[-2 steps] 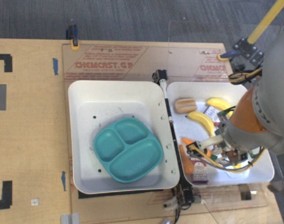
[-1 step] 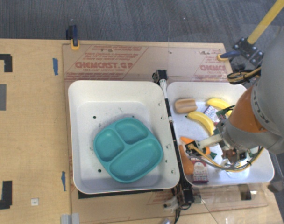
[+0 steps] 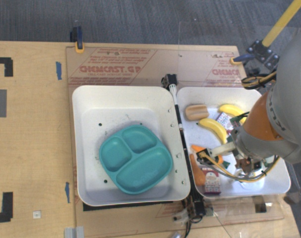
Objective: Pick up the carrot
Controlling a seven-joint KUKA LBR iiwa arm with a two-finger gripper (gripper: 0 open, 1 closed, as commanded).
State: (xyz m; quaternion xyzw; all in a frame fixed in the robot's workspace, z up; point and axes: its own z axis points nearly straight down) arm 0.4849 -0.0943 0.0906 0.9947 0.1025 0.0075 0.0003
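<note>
1. Currently the carrot (image 3: 196,172) lies against the right bin's (image 3: 276,185) left wall.
2. Gripper (image 3: 243,163) hangs over that bin's middle; open or closed, cannot tell.
3. Likely approach step: next, shift toward that wall, then lower.

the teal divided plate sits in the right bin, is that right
Not right. The teal divided plate sits in the left bin, not the right one, as the camera view shows. The right bin holds a banana and other small items instead.
</note>
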